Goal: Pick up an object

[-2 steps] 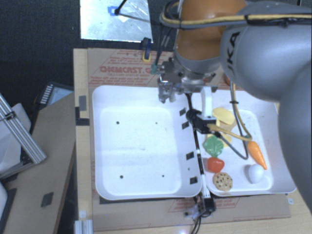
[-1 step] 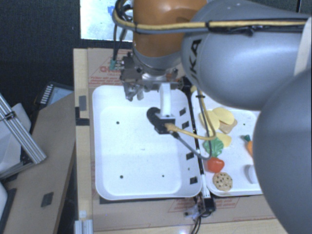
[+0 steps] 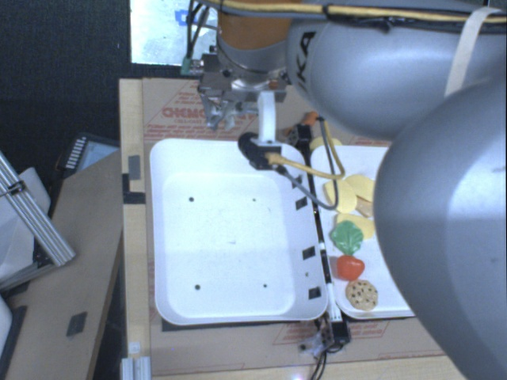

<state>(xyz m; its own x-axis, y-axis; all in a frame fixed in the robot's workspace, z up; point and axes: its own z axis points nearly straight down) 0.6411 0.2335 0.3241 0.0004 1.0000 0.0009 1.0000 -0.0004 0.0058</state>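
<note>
Several toy foods [image 3: 350,267] sit in the right-hand bin [image 3: 380,313], the cookie [image 3: 362,294] likely light, hard, slick, best pinched across its edges — the gripper [image 3: 224,111], open or not I cannot tell, hangs by the other bin [image 3: 230,244]

White bin [image 3: 230,236] is set on brown cardboard [image 3: 170,113] beside a second bin [image 3: 384,289]. Metal rail [image 3: 36,228] is seen at left.

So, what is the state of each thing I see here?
Gripper: above the left bin's far rim, nothing seen in it.
Cookie: flat in the right bin.
Red piece: in right bin, beside cookie.
Green piece: in right bin, beside red piece.
Yellow pieces: in right bin, partly hidden by arm.
</note>
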